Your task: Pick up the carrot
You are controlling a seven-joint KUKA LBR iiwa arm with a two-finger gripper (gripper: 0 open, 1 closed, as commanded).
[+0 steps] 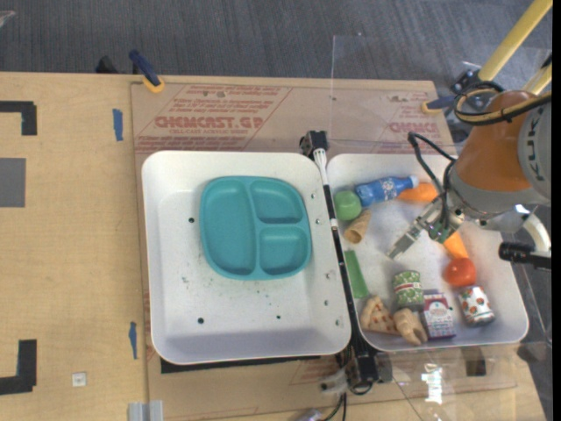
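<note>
Hovering over the right bin, the gripper has not yet reached the carrot.

Its fingers look slightly spread, pinching nothing, over bare bin floor just left of the carrot, which lies beside the arm's wrist and above the red tomato. Another orange piece, beside the blue bottle, lies above the carrot. This looks like the approach step; next the fingers must shift right and come down astride the carrot.

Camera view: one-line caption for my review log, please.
Gripper hovers over the right bin of toy food, left of the carrot; teal plate sits in the left bin.
</note>
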